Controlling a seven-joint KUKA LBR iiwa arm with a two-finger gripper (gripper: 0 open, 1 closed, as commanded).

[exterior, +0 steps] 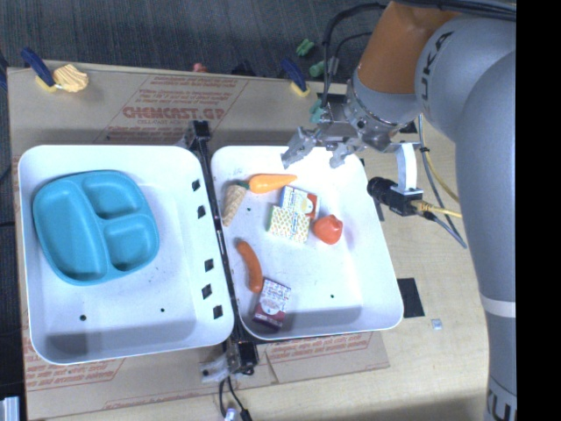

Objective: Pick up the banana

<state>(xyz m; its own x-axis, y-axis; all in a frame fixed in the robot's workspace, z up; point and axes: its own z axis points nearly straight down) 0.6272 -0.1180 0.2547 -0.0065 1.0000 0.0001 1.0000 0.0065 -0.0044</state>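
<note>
Seemingly the banana (233, 202) is the stubby pale-yellow piece in the right bin (372, 274), against its left wall, just left of centre frame. The gripper (319, 154) hangs up and to the right of it, well apart, over the bin's top edge, fingers spread with nothing between them. An orange carrot (272, 182) lies between the two. A blue divided tray (95, 224) sits in the left bin (53, 340).
</note>
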